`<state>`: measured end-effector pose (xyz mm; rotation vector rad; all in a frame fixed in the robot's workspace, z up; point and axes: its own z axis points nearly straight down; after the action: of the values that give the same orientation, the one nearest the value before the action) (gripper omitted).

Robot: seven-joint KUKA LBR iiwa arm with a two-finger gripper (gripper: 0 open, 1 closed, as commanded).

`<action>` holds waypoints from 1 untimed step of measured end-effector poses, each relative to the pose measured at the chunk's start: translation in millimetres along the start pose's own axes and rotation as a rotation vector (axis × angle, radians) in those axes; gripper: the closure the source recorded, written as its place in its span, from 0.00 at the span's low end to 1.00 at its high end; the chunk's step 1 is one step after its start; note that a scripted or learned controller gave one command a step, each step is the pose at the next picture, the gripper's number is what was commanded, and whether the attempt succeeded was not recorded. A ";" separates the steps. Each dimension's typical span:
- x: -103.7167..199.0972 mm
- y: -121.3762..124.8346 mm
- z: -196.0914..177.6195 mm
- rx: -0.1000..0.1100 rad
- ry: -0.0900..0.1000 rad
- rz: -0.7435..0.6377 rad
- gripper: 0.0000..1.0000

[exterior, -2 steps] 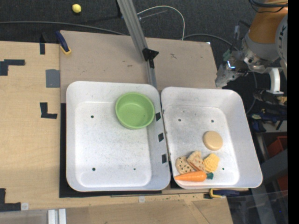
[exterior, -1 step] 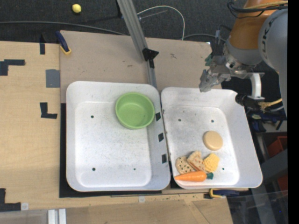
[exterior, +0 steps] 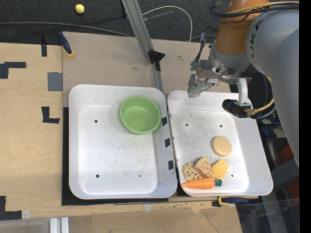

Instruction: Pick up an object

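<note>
Hanging above the far edge of the right bin (exterior: 252, 130), the hand (exterior: 196, 90) points down from the grey arm (exterior: 272, 38), which reaches in under its orange band (exterior: 238, 21). I cannot tell how far the hand is open, because its tip is small and dark from this angle, and I see nothing held in it.

I take the right bin as the landmark. Inside it, well apart from the hand, a round beige piece like a cookie (exterior: 221, 146) lies near the middle, a little toward the near side. In the near corner of this bin, the corner closest to the other bin, some toy food is gathered together: a brown cracker (exterior: 190, 171), a piece of toast (exterior: 203, 167) touching it, a yellow corn piece (exterior: 220, 168) just beside the toast, and an orange carrot (exterior: 198, 183) lying along the near wall in front of them.

To the left of the right bin, touching it side by side, stands the left bin (exterior: 87, 130). A green bowl (exterior: 140, 114) sits upright in its far part, near the wall that meets the right bin.

Both bins rest on the wooden desk (exterior: 29, 130). Beyond the right bin, a grey metal pole (exterior: 137, 21) crosses the desk at a slant. Far beyond the left bin, a small yellow ball (exterior: 79, 8) lies on the dark floor.
</note>
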<state>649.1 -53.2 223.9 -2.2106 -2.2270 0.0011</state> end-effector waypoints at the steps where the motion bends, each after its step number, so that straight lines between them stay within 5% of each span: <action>1: 64.3 -1.9 -5.1 -0.001 0.000 -0.001 1.00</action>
<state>646.8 11.1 229.2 -2.2101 -2.2285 -0.0006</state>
